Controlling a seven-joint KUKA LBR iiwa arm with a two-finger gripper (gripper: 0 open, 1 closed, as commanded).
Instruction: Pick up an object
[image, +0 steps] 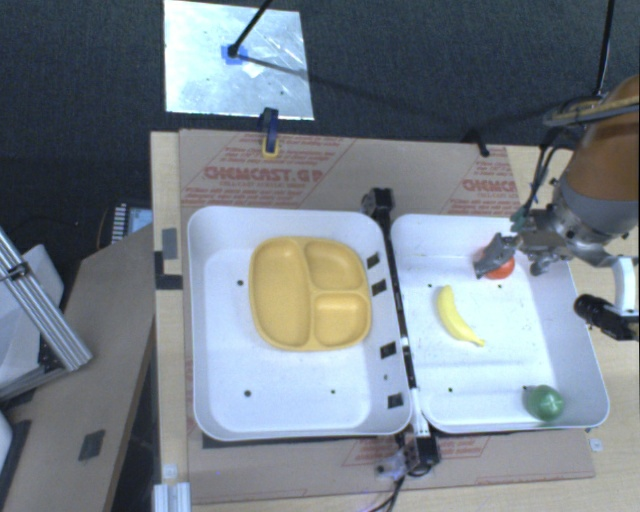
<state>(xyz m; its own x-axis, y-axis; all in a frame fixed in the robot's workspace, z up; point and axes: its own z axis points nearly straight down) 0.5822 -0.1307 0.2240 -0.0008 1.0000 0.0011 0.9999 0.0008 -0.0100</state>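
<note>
Gripper is hovering low in the right bin, right at an orange-red object; finger state unclear. Nothing is looking lifted yet. Banana and green ball are lying untouched nearby.

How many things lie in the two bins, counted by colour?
Yellow: 2, the divided plate in the left bin and the banana in the right bin
Green: 1, the ball
Orange-red: 1, a small thing under the gripper
Total: 4
</note>
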